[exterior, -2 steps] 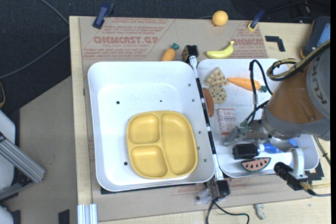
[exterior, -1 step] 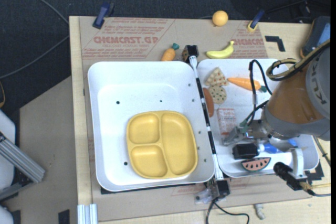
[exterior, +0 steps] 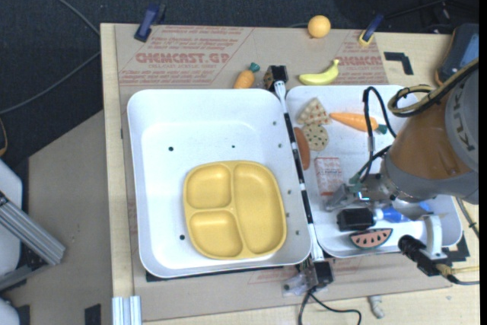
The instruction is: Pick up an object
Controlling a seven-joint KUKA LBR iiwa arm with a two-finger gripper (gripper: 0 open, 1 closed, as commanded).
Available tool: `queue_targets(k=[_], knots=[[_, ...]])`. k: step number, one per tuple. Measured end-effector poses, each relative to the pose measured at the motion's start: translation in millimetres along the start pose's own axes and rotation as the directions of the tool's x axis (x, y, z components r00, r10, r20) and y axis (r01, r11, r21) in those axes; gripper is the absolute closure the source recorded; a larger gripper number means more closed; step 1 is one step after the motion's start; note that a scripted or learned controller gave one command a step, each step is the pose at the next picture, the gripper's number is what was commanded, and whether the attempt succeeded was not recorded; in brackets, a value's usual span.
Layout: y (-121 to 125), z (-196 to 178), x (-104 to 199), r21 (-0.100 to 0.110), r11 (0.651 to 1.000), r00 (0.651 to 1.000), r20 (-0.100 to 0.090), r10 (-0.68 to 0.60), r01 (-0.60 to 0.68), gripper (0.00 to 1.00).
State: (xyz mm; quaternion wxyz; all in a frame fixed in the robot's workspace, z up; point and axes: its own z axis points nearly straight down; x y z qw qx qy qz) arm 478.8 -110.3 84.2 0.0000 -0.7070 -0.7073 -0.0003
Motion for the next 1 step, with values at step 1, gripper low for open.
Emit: queue_targets(k=[1], knots=[[-0.1, 0.0, 12.7, 0.002, 1.0, 1.0, -0.001, -0.001, 0.001, 0.0]])
